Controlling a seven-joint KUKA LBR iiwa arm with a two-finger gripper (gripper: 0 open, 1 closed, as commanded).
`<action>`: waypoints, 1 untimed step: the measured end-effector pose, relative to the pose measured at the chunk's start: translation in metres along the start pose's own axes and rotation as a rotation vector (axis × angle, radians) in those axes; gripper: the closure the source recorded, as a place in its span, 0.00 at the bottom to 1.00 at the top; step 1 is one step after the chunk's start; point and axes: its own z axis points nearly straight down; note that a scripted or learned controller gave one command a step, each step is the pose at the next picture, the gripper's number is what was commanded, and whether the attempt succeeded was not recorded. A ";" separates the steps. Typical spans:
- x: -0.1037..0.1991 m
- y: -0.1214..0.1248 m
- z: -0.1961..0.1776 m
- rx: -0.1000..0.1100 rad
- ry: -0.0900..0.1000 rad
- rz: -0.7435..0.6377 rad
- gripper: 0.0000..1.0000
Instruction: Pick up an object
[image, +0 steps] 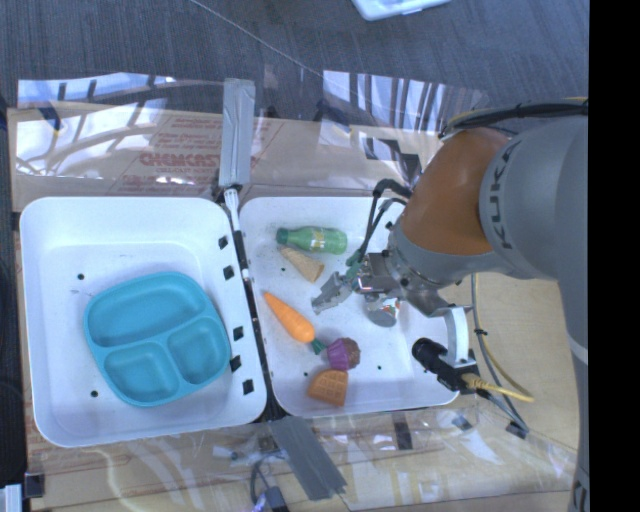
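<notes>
Nearest to us on the desk (120, 465), just in front of the bins, we see a strip of grey tape (305, 458) lying at a slant. In the right shallow white bin (300, 400), close to its near wall, sits a small orange waffle-textured toy cone (329, 386), and touching its far side is a small purple toy vegetable with a green stem (341, 352). Just left of and beyond that lies an orange toy carrot (289, 316), angled with its thin tip pointing to the far left. A black cylindrical part (437, 362) hangs over the right near corner of this bin, with yellow cable trailing off to the right. In the left shallow white bin (60, 230) we find a light blue plastic divided tray with three compartments (155, 337), lying flat in the near half. Farther in, over the middle of the right bin, the end effector (335, 295) hovers with its metal fingers a little apart and nothing between them; it hangs just right of the carrot's thick end without touching it. Beyond it lies a tan wedge-shaped toy piece (302, 263), and just past that a green plastic toy bottle (312, 239) rests on its side near the far wall. The grey arm with its orange band (455, 200) reaches in from the right.
</notes>
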 end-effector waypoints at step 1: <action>0.019 -0.030 0.108 -0.003 0.000 -0.002 0.00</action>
